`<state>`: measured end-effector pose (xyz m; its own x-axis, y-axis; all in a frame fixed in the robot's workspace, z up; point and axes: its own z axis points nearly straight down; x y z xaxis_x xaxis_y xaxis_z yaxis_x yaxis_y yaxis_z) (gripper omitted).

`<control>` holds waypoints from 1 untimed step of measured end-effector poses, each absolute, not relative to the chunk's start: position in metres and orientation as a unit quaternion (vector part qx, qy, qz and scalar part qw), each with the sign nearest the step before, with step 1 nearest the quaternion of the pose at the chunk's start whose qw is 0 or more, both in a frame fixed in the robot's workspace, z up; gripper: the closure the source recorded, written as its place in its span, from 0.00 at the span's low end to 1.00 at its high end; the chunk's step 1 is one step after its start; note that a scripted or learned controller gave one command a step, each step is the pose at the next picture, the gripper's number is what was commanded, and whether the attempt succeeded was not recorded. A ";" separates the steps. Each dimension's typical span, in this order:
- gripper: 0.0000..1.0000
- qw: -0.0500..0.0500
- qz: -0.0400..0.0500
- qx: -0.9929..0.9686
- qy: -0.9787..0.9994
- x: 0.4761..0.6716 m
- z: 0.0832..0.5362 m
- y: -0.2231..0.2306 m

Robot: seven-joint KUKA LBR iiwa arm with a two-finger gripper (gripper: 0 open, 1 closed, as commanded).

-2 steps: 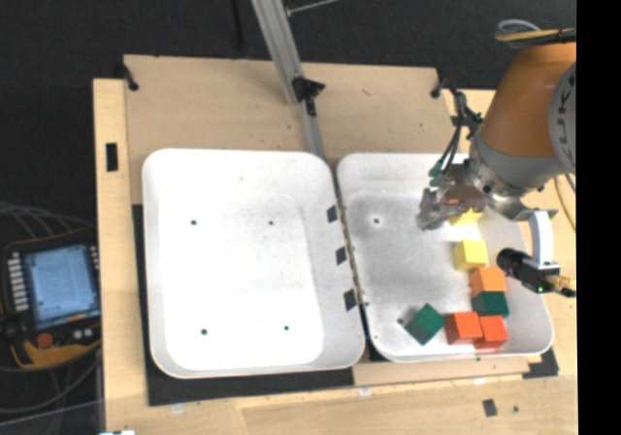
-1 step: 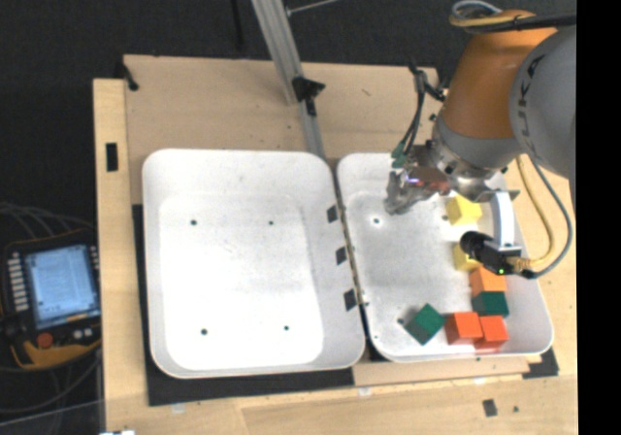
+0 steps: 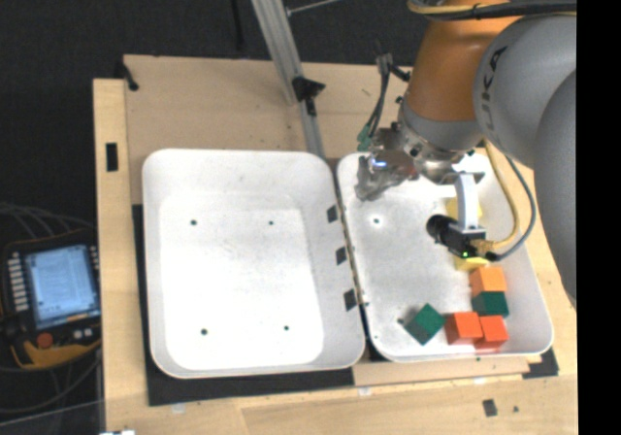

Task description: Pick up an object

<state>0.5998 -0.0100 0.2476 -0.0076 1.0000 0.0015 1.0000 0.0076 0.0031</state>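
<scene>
1. Five small blocks sit clustered in the right bin (image 3: 543, 326), well apart from the fingers (image 3: 372, 181), which hover over that bin's far-left corner.
2. Whether they are clenched, I cannot tell.
3. Best target: the dark green block (image 3: 423, 323), standing slightly clear of the orange blocks (image 3: 477, 327).

Coloured blocks (image 3: 473, 312) in right bin's (image 3: 388, 229) near corner
</scene>
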 end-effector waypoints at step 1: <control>1.00 0.001 0.001 0.705 0.709 0.611 0.237 0.034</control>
